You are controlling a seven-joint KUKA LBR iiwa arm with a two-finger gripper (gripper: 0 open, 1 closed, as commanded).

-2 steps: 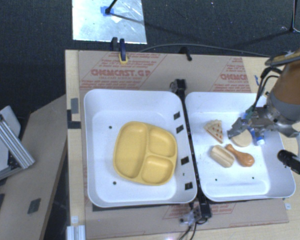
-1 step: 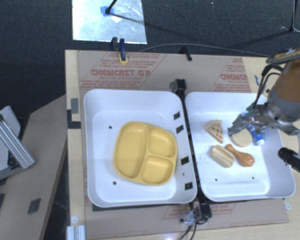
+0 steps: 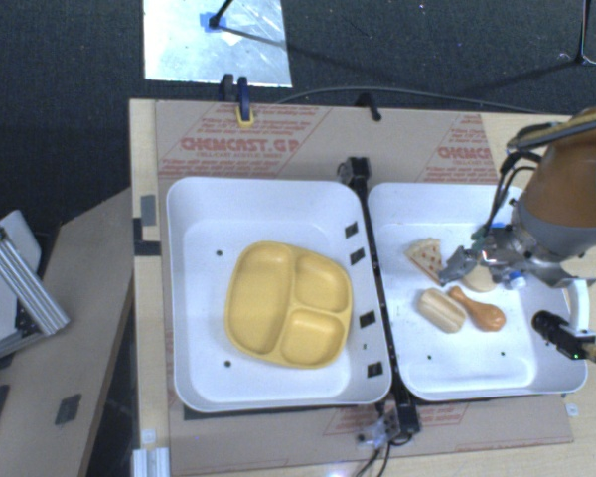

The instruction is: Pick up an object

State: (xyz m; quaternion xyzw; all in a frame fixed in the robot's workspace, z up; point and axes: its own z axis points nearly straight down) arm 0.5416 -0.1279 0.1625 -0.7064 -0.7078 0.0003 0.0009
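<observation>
The right bin [image 3: 477, 371] holds a pale cheese wedge [image 3: 426, 257], a tan bread roll [image 3: 442, 309] and a brown drumstick [image 3: 480, 312]. My gripper [image 3: 469, 263] hangs low over this bin, just right of the cheese wedge and just above the drumstick's thin end. A pale object [image 3: 483, 282] lies partly hidden under the gripper. Nothing visibly sits in the gripper's grasp.
A yellow divided plate [image 3: 284, 304] lies in the middle of the left bin [image 3: 204, 227]. A ridge with black clips [image 3: 363, 266] separates the two bins. The arm's grey body with its orange band [image 3: 571, 182] covers the right bin's far right corner.
</observation>
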